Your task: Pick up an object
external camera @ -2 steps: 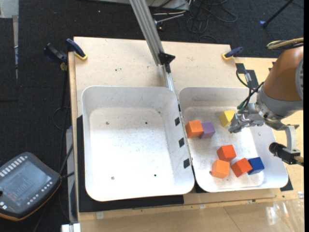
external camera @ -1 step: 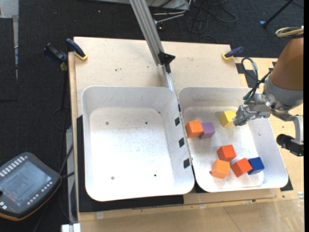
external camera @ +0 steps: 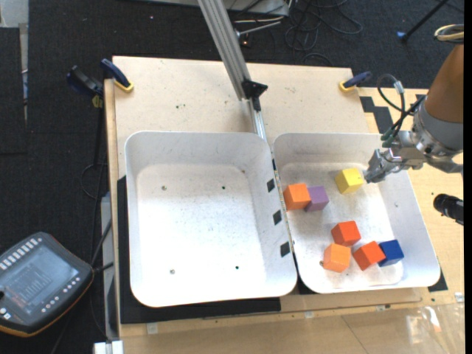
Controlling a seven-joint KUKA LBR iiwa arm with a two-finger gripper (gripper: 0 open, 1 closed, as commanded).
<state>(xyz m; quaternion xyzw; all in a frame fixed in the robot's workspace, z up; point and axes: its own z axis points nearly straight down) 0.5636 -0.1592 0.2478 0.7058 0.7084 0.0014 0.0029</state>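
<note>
Hand [external camera: 374, 169] just right of yellow cube [external camera: 349, 180], right bin [external camera: 420, 220]

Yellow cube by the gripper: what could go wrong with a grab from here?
1. The gripper sits beside the yellow cube, not over it; closing now may just nudge it away.
2. The cube lies near the right bin's far wall, so a push could wedge it there.
3. A harder shove could slide it toward the orange cube and purple cube, which touch each other.
</note>
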